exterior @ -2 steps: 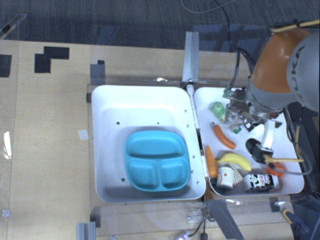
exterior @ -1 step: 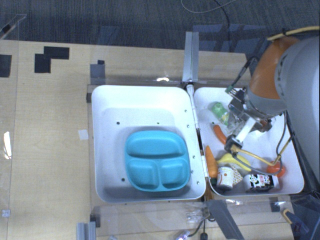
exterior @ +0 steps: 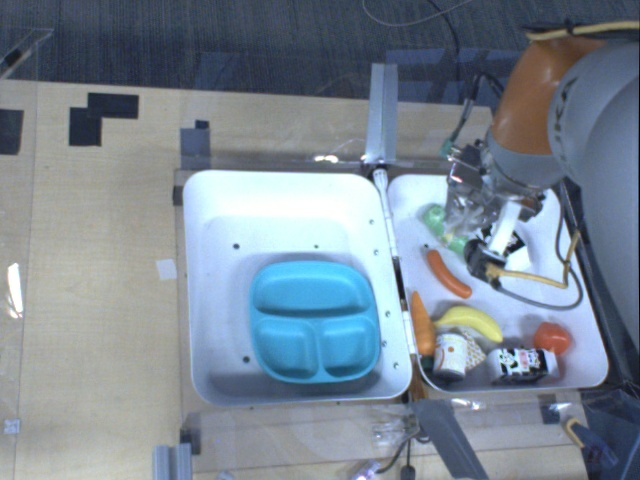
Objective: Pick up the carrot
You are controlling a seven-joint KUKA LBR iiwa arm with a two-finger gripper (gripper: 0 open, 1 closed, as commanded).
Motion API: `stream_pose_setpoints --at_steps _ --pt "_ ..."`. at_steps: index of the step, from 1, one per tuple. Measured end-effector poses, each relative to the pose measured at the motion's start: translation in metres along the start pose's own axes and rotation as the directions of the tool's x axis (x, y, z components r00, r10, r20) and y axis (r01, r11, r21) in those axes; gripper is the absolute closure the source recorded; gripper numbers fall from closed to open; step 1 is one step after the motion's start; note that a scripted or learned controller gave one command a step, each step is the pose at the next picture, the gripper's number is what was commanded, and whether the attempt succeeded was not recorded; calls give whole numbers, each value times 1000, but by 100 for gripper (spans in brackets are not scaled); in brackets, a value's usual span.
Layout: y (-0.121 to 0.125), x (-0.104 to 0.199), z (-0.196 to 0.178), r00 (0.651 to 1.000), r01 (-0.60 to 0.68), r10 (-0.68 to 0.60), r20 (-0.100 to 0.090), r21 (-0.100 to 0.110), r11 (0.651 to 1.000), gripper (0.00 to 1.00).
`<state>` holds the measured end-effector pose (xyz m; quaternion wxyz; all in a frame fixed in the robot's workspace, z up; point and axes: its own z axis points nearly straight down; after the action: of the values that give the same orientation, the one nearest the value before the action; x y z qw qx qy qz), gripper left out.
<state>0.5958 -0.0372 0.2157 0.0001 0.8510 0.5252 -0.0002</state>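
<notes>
1. The grey arm with an orange band [exterior: 530, 88] reaches in from the right, and its gripper [exterior: 483, 240] hangs over the upper middle of the right-hand shallow white bin [exterior: 590, 373].
2. The gripper is a tangle of metal, black and white parts seen from above. How far it is open, and whether it has hold of anything, I cannot tell.
3. The carrot [exterior: 422, 325], an orange tapered piece, lies in the right bin hard against its left wall, lengthwise along that wall in the lower half. It is apart from the gripper, below and to the left of it.
4. A red-orange sausage-shaped piece [exterior: 449, 273] lies at a slant between the carrot and the gripper, just below the gripper.
5. A small pale green object [exterior: 436, 218] sits just left of the gripper, partly hidden by it.
6. A yellow banana [exterior: 471, 320] lies just right of the carrot, and below it stands a small white patterned cup [exterior: 454, 354], near the carrot's lower end.
7. Along the bin's lower edge, a black-and-white carton [exterior: 521, 363] lies on its side, with a round red tomato-like ball [exterior: 553, 339] beside it.
8. The left-hand white bin [exterior: 215, 218] holds a light blue divided plastic plate [exterior: 314, 320].
9. Both bins sit on a pale wooden worktop [exterior: 90, 298].
</notes>
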Motion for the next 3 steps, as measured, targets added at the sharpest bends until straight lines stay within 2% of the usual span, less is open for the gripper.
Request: stream_pose_setpoints --at_steps 1,2,3 --pt "4 -48 42 996 -93 93 1 2 996 100" --pt "10 -56 74 796 -606 606 2 2 796 100" --pt "-17 -29 32 876 -482 482 0 1 876 100"
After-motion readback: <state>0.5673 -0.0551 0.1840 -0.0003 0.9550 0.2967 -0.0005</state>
